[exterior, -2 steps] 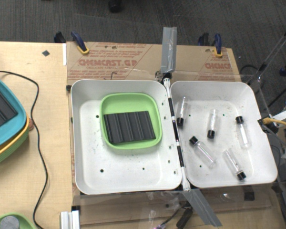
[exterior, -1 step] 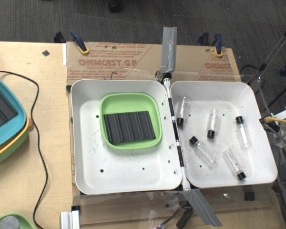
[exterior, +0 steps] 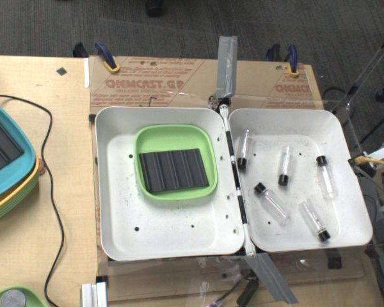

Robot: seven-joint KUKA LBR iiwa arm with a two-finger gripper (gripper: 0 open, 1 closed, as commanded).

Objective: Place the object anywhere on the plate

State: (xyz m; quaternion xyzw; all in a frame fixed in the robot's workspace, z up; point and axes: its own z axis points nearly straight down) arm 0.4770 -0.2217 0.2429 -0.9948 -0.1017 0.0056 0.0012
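I see five capped tubes in right bin (exterior: 345, 232), none on green plate (exterior: 175, 162) in left bin (exterior: 115, 235). Nearest tube (exterior: 242, 149) lies at plate's 3 o'clock, long axis approx 12-6. Gripper state: can't tell. Carry must go toward 9 o'clock over divider.

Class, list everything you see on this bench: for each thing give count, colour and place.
Bins: 2, white, side by side at centre.
Plate: 1, green, square, in the left bin.
Ribbed pad: 1, black, on the plate.
Vials: 5, clear with black caps, scattered in the right bin.
Cardboard sheet: 1, brown, under and behind the bins.
Clamps: 2, blue and yellow, on the cardboard's far edge.
Stacked trays: blue on top, at the left edge.
Cable: 1, black, across the wooden bench on the left.
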